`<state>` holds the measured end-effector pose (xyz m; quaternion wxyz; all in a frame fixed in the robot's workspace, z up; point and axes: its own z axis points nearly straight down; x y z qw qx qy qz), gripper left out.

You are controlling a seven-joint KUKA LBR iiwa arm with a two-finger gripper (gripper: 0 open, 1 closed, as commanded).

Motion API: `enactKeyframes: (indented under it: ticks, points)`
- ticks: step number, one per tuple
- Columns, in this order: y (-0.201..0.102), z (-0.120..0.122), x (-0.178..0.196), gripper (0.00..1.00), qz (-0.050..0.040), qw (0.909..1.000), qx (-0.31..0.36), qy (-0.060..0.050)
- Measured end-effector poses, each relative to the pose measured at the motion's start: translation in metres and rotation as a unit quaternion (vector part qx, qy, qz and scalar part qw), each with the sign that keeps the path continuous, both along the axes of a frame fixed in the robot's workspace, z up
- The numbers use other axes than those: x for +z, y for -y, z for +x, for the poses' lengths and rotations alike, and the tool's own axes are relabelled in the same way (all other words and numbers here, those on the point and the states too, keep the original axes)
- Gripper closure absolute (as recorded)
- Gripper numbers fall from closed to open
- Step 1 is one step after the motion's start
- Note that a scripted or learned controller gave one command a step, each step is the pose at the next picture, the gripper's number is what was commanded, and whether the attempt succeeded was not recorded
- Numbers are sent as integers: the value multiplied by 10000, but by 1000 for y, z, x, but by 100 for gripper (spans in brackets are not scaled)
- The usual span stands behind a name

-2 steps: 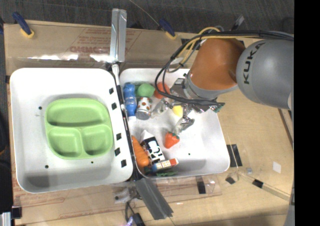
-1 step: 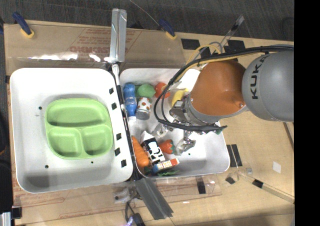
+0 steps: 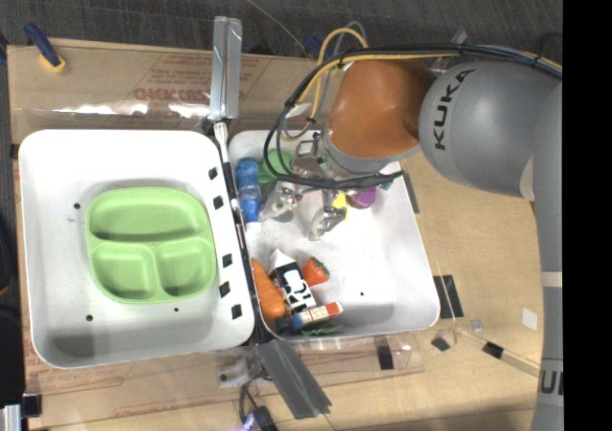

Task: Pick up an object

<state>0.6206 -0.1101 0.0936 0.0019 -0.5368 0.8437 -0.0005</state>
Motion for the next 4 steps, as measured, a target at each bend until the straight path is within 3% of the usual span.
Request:
enactKeyframes:
  ticks: [1,2,3,4]
  points:
    - [51,-48,-2,0,-1,9761,2175,-30]
    - [-20,-49,-2,0,7,9930,1183,-26]
    - [-22,-47,8,100,13,9926,1212,-14]
    - [-73,-18,142,100,-16,9916,1293,39]
